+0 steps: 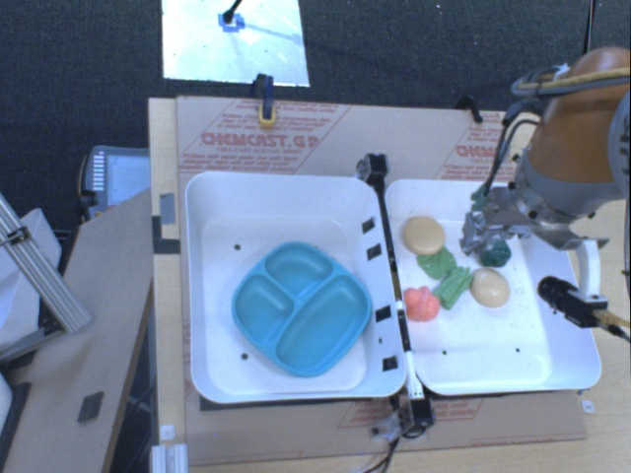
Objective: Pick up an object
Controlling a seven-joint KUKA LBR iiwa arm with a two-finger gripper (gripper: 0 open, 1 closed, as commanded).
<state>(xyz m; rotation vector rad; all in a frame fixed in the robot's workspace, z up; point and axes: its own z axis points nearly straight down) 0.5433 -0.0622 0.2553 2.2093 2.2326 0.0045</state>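
The right bin (523, 363) holds several toy foods. A tan round piece (425, 233) lies at its back left, with a light green leafy piece (435, 262) and a darker green piece (454, 286) just in front of it. A pink-red piece (422, 304) sits by the bin's left wall, and a cream egg-shaped piece (489, 287) lies near the middle. My gripper (481, 236) hangs low over the back of this bin, right beside a dark teal object (495, 254) that its metal body partly hides.
The left bin (212, 264) holds a blue divided plate (301, 306). A black clip strip (385, 254) runs along the seam between the two bins. A black cylinder with a cable (567, 300) sticks out over the right bin's right side. Cardboard (296, 136) lies under both bins.
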